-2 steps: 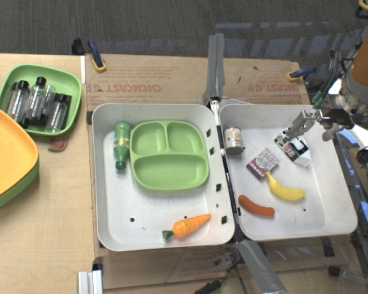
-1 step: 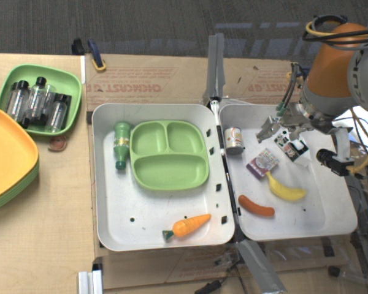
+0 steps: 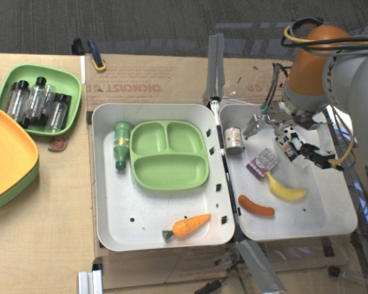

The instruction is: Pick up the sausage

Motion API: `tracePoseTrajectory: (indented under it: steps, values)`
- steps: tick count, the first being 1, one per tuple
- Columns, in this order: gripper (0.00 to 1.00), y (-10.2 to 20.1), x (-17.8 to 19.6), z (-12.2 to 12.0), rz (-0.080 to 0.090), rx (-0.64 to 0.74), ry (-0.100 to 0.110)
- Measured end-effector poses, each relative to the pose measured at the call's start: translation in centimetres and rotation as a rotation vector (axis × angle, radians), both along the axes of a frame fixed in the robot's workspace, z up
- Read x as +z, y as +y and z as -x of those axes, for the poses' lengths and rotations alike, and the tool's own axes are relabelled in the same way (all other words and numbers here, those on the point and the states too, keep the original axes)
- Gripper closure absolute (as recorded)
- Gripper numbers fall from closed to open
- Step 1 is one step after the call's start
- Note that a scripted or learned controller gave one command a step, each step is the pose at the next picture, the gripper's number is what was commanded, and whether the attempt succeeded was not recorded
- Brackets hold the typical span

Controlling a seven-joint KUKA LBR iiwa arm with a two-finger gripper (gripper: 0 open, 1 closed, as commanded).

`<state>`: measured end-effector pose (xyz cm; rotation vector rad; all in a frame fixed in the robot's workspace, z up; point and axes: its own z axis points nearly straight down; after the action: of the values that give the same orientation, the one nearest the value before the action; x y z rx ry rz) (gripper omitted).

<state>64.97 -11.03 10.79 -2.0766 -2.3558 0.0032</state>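
Since the sausage (image 3: 256, 206) lies apart from the banana (image 3: 286, 188), you get clearance; fingers' (image 3: 291, 143) state: cannot tell.

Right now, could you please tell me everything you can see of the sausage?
The sausage is a short, smooth, reddish-orange link with rounded ends, plastic-looking. It lies flat and whole on the floor of the right bin, near its front left corner, slanting slightly. Nothing touches it; the banana lies close beside it, apart. The gripper hangs farther back, well away from it.

Single fixed overhead view, slanted down on two white bins (image 3: 104, 182) side by side.
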Motion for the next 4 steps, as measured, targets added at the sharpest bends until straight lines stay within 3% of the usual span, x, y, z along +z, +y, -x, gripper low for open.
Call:
tracePoseTrajectory:
  steps: [1, 2, 3, 4]
  values:
    - [0.00, -6.6, -1.4, -1.0, 0.002, 0.027, -0.006]
    - [0.00, -10.3, -1.4, 1.9, -0.008, -0.067, -0.004]
    - [1.00, -10.5, -0.4, 1.8, -0.003, -0.068, -0.007]
    - [1.00, -11.3, 2.9, 3.6, 0.001, -0.239, -0.003]
